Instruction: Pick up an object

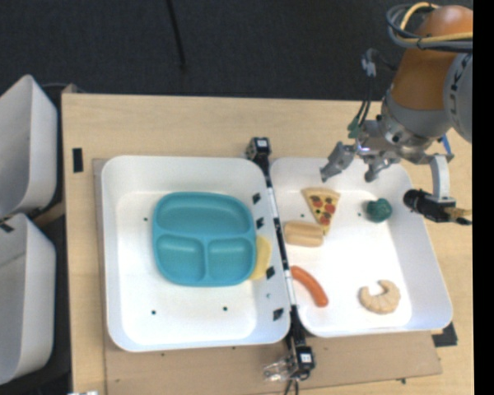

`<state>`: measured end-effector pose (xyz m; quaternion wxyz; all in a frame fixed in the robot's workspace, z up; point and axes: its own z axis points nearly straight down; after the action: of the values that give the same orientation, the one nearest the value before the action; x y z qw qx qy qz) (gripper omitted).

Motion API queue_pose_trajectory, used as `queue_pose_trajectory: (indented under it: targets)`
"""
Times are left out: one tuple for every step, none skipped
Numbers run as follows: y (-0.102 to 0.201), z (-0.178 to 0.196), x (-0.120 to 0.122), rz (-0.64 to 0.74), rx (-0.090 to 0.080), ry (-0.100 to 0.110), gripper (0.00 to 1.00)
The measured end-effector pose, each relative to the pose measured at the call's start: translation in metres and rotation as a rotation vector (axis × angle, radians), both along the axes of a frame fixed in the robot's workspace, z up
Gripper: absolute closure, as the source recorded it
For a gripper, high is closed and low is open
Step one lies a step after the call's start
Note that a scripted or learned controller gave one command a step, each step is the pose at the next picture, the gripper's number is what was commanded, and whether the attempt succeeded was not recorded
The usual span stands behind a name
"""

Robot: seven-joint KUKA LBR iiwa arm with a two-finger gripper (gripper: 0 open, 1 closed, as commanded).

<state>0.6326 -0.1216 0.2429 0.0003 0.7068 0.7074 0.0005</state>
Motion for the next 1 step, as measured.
queue_pose_trajectory:
  targets:
    - [0.0050, -0.0487, 0.0070, 0.002, -0.002, 0.004, 0.00]
